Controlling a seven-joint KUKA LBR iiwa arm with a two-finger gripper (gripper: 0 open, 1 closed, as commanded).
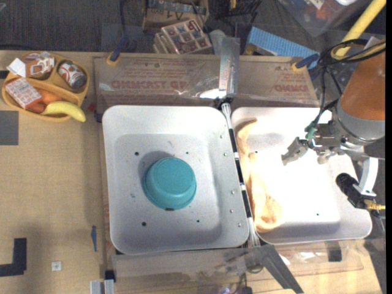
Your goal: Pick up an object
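You see the teal bowl (170,182) upside down in the middle of the left bin (122,127), well apart from the gripper (308,150), which hangs over the right bin (349,225) with its fingers spread and nothing between them.

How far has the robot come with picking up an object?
Nothing looks done yet. The teal bowl lies upside down in the left bin, untouched. In hand: the gripper hangs over the right bin, with nothing visible between its fingers. Left to do: probably reach an object, close on it and lift it.
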